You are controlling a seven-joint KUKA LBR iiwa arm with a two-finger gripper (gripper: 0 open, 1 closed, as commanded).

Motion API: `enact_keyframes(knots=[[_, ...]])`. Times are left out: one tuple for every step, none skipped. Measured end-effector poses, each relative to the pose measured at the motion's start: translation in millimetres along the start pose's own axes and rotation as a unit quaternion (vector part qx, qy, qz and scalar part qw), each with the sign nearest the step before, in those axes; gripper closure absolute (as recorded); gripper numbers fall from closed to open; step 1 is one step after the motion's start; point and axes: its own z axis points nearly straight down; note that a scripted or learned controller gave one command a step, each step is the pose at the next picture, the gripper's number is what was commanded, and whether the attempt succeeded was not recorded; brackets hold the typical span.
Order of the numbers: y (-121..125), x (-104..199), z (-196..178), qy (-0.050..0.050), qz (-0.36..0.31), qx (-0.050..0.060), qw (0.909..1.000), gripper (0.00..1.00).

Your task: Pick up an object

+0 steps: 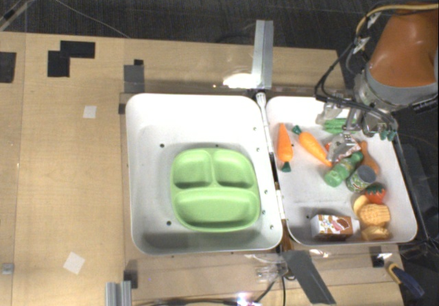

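My gripper (pixel 345 141) hangs low over the upper right part of the right bin (pixel 302 222), below the arm's orange band. Directly beneath and in front of it lies a green bottle (pixel 340 170), tilted. An orange carrot (pixel 313 148) lies just left of the gripper, and a second carrot (pixel 285 145) rests against the bin's left wall. A dark can (pixel 362 180) sits next to the bottle on its right. The wrist hides whatever lies right under it. I see nothing held by the gripper.
The right bin also holds a tomato (pixel 375 193), a round waffle-like biscuit (pixel 374 215) and a brown carton (pixel 334 226) near its front. The left bin (pixel 147 160) holds a green divided plate (pixel 215 188). A metal post (pixel 263 54) stands behind the bins.
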Motion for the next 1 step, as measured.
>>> enact_keyframes(knots=[[5.6,-7.2,115.0,-0.004,0.027,0.000,0.9996,0.00]])
